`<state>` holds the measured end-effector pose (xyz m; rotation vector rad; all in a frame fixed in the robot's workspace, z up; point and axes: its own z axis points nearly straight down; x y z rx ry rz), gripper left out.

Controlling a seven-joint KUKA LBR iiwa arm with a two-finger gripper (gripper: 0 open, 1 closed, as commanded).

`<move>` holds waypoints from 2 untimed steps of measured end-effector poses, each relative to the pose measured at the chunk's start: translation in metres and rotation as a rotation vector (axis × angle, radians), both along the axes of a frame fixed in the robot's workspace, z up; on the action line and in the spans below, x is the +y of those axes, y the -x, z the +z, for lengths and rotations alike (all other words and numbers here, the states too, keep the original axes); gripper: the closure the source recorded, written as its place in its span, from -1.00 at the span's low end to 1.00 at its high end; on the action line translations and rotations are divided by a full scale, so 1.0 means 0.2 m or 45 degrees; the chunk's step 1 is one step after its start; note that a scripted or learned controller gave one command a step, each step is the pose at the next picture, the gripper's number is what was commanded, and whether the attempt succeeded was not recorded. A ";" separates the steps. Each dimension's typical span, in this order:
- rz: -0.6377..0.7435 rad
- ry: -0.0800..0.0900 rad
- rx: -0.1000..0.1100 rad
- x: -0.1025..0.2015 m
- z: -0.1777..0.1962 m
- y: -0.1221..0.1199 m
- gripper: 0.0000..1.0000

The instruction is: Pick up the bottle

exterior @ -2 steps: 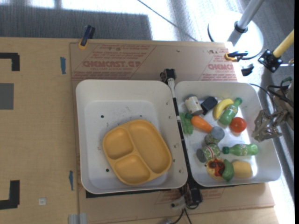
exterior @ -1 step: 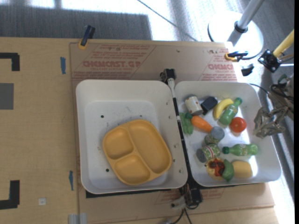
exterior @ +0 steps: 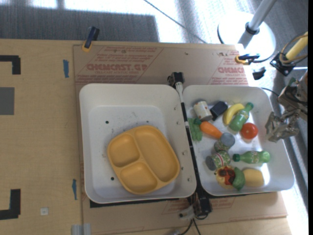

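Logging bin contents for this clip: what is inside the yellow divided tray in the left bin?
The yellow divided tray shows three bare compartments with nothing in them. It covers part of the left bin floor, so whatever lies beneath it cannot be seen.

Bench (exterior: 34, 146) covered w/ brown cardboard sheet (exterior: 122, 65). Two white bins directly on it, side by side: left bin (exterior: 93, 131), right bin (exterior: 279, 173). Blue tape bits (exterior: 66, 68) on cardboard.

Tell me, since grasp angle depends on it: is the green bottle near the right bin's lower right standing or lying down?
Lying down. The green bottle rests on its side on the right bin floor, its long axis running left-right, cap end toward the left.
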<state>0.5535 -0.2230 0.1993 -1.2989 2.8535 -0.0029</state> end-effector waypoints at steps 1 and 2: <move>0.436 0.002 0.000 0.00 0.00 -0.11 1.00; 0.817 0.003 0.000 0.00 0.00 -0.19 1.00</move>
